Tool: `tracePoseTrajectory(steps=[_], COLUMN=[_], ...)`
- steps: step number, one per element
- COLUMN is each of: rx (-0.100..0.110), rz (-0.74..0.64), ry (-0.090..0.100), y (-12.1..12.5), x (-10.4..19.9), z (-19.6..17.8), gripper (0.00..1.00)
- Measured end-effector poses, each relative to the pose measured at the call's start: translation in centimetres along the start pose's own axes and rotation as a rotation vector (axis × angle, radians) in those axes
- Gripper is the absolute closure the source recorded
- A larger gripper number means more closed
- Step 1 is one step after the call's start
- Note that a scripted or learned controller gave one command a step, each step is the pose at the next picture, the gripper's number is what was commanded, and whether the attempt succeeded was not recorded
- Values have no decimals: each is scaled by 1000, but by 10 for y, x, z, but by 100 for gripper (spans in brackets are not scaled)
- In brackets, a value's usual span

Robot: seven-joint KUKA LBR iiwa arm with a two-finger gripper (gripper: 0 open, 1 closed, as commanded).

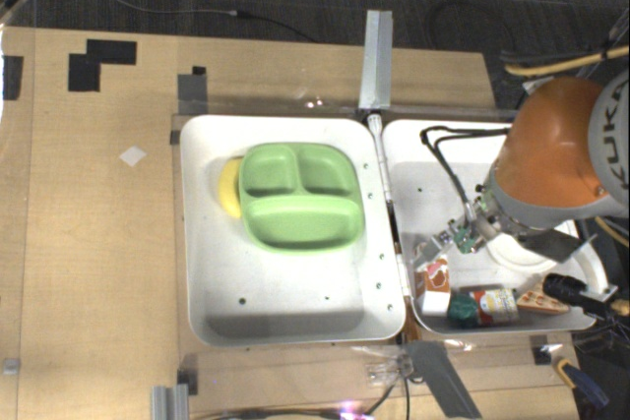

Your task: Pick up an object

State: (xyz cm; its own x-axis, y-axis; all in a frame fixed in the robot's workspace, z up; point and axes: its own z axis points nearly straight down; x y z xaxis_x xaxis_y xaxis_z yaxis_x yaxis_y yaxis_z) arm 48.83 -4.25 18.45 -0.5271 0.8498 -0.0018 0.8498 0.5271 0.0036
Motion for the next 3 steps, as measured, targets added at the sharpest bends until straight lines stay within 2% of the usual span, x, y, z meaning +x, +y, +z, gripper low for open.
tracePoseTrajectory(steps=[1, 2, 3], rx=[-1, -2, -2], rz=[-251, -720, -706], ry=[-1, -2, -4], y=[3, 8, -18], x=[4, 12, -49], z=[-1, -1, -10], gripper=[0, 0, 0])
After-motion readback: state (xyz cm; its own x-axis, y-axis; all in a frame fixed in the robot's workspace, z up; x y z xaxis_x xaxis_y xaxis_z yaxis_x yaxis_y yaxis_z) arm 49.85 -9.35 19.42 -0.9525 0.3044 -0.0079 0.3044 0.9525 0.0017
